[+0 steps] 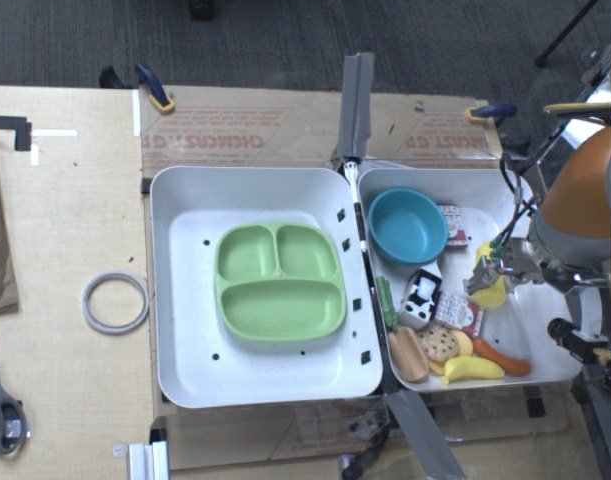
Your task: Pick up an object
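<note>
One yellow piece (491,293) sits at my jaws (485,278) over the right bin (545,318), but I cannot tell whether it is gripped, so the pick looks unfinished.

Bright, even overhead light, soft shadows inside the white bins (165,298), and slightly soft focus throughout.

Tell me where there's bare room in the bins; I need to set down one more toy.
The left bin has bare floor all around the green divided plate, widest along its left wall. The right bin is crowded: blue bowl, toy cow, cookie, banana, carrot, with the gripper above.
</note>
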Controlling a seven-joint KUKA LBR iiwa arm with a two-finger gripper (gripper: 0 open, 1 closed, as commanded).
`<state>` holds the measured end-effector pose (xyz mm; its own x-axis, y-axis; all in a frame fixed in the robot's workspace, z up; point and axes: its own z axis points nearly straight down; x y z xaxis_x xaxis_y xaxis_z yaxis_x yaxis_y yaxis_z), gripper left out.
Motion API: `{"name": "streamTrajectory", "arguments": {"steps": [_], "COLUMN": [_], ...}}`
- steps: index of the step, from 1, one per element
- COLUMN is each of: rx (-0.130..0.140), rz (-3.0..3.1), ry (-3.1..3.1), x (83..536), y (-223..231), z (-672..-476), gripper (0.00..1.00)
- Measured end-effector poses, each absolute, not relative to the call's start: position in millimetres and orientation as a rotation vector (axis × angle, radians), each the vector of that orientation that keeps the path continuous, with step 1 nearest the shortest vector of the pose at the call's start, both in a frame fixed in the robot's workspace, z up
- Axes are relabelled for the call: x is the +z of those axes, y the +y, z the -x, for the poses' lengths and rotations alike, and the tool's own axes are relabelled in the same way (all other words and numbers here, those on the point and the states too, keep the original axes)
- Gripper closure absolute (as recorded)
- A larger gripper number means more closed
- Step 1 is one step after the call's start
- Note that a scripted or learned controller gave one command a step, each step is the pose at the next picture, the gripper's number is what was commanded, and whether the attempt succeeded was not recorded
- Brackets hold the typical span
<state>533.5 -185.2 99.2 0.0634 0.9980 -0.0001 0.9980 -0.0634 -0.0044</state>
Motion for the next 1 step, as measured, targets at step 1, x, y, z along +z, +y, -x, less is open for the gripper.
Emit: {"name": "streamTrajectory", "arguments": {"steps": [1], "rx": [0.004], "rz": [2.285], "ry": [-2.155], "x": [208.8], "y": [-141.9], "z": [-594.9], "gripper": [1.0]}}
